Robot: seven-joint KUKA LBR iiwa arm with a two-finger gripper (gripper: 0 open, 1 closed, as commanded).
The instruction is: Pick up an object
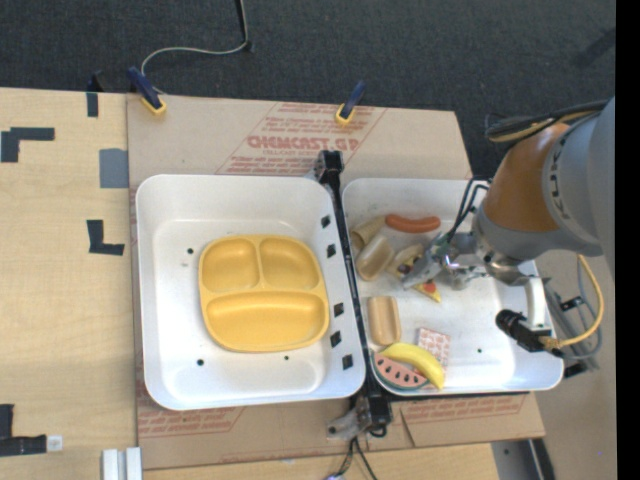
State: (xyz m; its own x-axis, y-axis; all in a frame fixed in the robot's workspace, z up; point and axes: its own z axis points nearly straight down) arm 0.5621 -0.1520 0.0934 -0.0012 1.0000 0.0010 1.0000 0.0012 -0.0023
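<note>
Tool (432, 271) low in right bin (500, 363), grip state unclear, one banana (412, 360), one yellow tray (263, 293)

Dark carpet floor (400, 28) surrounds a cardboard-covered wooden bench (60, 298).

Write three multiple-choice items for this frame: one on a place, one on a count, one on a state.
1. Which bin holds the yellow plastic divided plate?
A. left bin
B. right bin
C. neither

2. How many compartments does that plate have?
A. two
B. three
C. five

3. How does the yellow toy banana lie?
A. on the watermelon-slice toy
B. on the plate
C. outside the bins

Answers: 1 A, the plate sits mid-floor in the left white bin. 2 B, two small sections above one long one. 3 A, it lies across the slice at the near edge of the right white bin.
</note>
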